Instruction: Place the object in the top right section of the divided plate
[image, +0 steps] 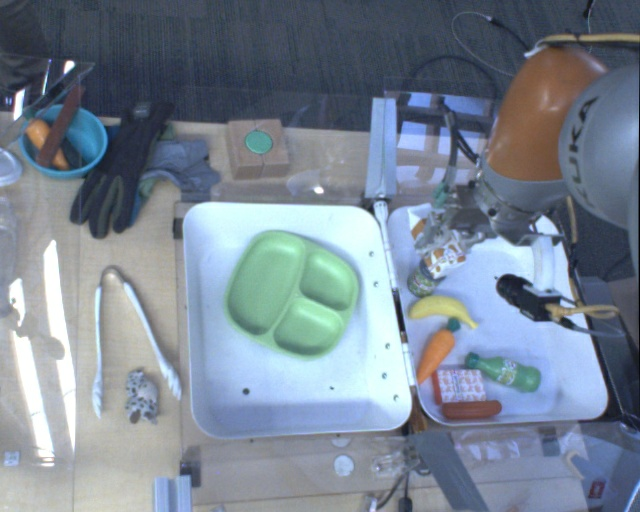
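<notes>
Down over the right bin (592, 398) hung the gripper (447, 222), and right under it, at that bin's upper left corner, stood a small labelled can (441, 265), tilted and leaning toward the bin wall. That looked like the object it was after. Whether the gripper was spread or closed could not be told; the wrist and cables hid it, and nothing showed the can being held. The can appeared rigid and light, probably a toy, with a smooth, rounded side that could slip or roll away under a poor squeeze. Across the middle of the body, square to its long axis, seemed the safest place to take it. A banana (440, 308) lay just below it and a carrot (436, 354) beyond that, so there was little room on that side. The green divided plate (292, 292) waited in the left bin (215, 405), well apart, its top right section (332, 275) bare.
</notes>
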